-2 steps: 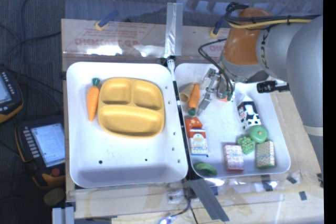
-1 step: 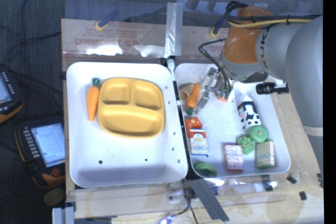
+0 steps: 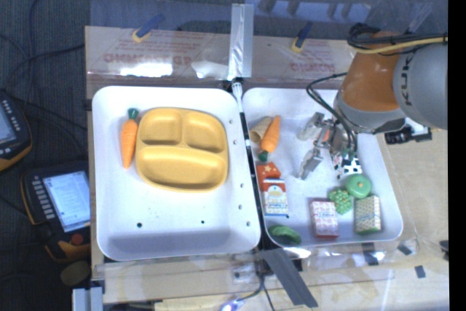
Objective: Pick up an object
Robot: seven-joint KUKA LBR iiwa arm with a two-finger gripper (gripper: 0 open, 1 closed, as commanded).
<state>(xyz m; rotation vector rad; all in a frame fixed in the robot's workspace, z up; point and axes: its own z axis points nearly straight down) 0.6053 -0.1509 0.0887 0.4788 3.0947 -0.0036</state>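
The arm (image 3: pixel 393 87) reaches in from the right over the right bin (image 3: pixel 389 229); its claw (image 3: pixel 314 146) hangs spread above bare floor, pinching nothing, beside a carrot (image 3: pixel 270 133)

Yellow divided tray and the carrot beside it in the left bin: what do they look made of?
Yellow tray: likely molded plastic, smooth with a soft sheen and rounded compartments. Carrot: probably toy plastic, uniform orange with a green top; too small to rule out rubber.
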